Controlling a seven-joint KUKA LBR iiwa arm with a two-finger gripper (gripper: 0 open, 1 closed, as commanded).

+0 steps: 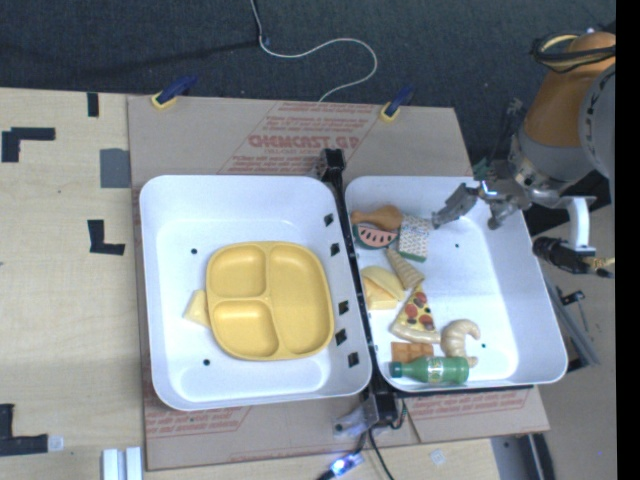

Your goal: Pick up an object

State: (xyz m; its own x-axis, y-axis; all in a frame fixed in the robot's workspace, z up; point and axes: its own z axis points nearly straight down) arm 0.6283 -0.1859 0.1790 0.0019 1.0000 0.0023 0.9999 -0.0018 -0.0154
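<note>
My gripper [470, 208] hangs over the far part of the right bin [505, 298], its two fingers spread open with nothing between them. Toy food lies along that bin's left side: a watermelon slice [377, 235], a croissant [376, 215], a green-speckled square [414, 238], a pizza slice [417, 315], a cheese wedge [378, 288], a tan curved piece [459, 336] and a green bottle [432, 371] on its side at the front. The nearest item to the gripper is the speckled square, a little to its left.
The left bin [170, 218] holds a yellow divided plate [270, 300] with a pale yellow piece [196, 308] tucked under its left edge. A white cable [320, 48] lies on the dark surface behind the cardboard. The arm's orange-banded body [570, 98] stands at right.
</note>
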